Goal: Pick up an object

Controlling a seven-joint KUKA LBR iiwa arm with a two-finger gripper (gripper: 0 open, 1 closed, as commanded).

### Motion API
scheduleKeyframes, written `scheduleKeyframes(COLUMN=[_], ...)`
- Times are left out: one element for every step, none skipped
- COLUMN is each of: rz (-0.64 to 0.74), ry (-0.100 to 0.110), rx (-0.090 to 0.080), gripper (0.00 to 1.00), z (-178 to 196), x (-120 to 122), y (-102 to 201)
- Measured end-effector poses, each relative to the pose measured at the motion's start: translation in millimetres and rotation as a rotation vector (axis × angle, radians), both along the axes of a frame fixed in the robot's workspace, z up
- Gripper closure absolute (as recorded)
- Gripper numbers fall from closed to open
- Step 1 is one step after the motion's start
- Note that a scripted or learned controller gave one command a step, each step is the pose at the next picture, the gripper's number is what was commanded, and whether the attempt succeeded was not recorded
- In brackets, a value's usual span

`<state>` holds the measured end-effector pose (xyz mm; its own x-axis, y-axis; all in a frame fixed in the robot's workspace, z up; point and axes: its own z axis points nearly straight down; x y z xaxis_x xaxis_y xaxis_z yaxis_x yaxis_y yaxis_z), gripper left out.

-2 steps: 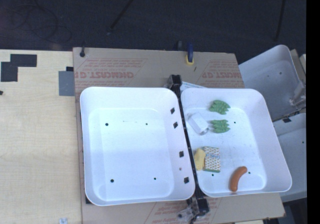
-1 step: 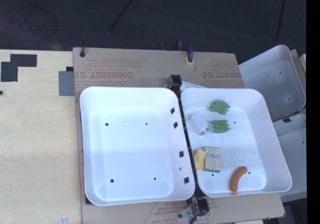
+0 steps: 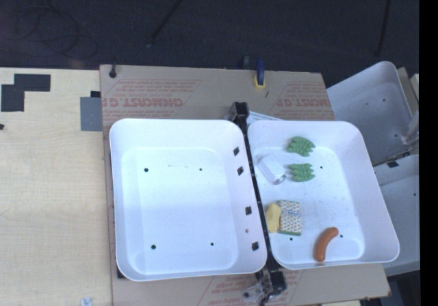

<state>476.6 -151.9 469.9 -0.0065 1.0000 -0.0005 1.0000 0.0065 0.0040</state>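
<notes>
The right bin holds all the loose things that could be picked up. Taking this bin as a clock face, a green, leaf-shaped piece with a bumpy edge lies at about 11 o'clock. A second green piece of the same kind lies just below it, nearer the middle. At 9 o'clock, close to the bin's wall, lies a small whitish block with a grey end; its material I cannot tell. At about 8 o'clock a smooth, rounded yellow piece touches a small flat packet with a checkered pattern and a green lower edge. At 6 o'clock an orange, sausage-shaped thing, smooth and a little curved, lies apart from the others. The left bin is white and shallow, with four small dark dots on its floor. Black clips sit along the joint between the bins. Both bins rest on a brown cardboard sheet with red printing, upside down, which seems to read "CHEMCAST GP". A blue and yellow clamp grips the sheet at its 12 o'clock edge.
</notes>
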Motion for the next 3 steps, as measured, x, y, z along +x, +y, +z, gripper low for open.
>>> scheduleKeyframes(rz=[0.001,-0.003,-0.003], ry=[-0.001,0.021,0.014], rx=[0.000,0.002,0.002], gripper=[1.00,1.00,1.00], z=[72,-65,-146], x=[1,1,-2], y=[63,91,124])
